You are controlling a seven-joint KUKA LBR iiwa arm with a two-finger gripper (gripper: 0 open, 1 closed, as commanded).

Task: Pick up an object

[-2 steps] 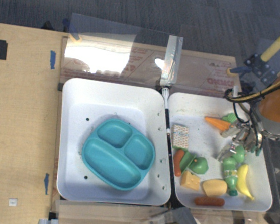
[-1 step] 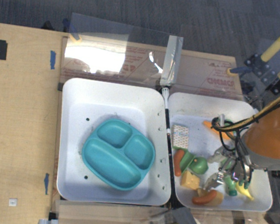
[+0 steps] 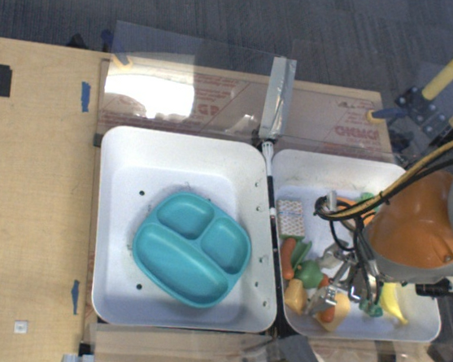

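The gripper point(image 3: 343, 287) sits low in the right bin point(image 3: 309, 171), down among a heap of small toy foods at the bin's near edge; whether it is apart, together or clamped on anything I cannot tell, since metal parts and cables crowd the spot. Just at its 9 o'clock lie a green piece point(image 3: 308, 271) and, beyond it, a carrot point(image 3: 288, 255). At its 7 o'clock rests a yellow-orange piece point(image 3: 297, 295), touching the green one. At 3 o'clock a banana point(image 3: 392, 303) lies beside the arm's orange band point(image 3: 414, 224). At 11 o'clock, a little apart from the heap, is a checked packet point(image 3: 290, 216). Well off at 9 o'clock, in the left bin point(image 3: 130, 164), a teal divided plate point(image 3: 192, 248) lies flat. Both bins stand on the desk point(image 3: 20, 192).
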